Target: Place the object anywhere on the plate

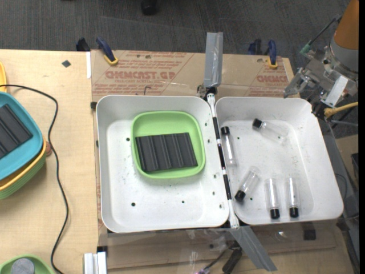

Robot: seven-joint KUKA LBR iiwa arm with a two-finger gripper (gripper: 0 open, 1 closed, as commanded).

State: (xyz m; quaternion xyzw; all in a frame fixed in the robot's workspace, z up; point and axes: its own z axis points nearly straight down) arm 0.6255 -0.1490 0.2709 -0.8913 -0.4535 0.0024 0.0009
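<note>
Camera view puts the gripper (311,81) above the far right corner of the right bin (319,153), apart from everything in it; whether its jaws are spread or pressed together I cannot tell. Judging by this, the pick is not yet made. Next comes lowering onto one vial. Five clear vials (272,197) with black caps lie loose in that bin. Left of it, the left bin (114,170) holds the green plate (194,124), which carries a dark ribbed insert (165,152)

Green square plate (169,125) with a dark ribbed insert, flat in the left bin. Five clear, black-capped tubes lie in the right bin: one (227,144) along its left wall, one (268,127) near the back, three (272,197) toward the front.
</note>
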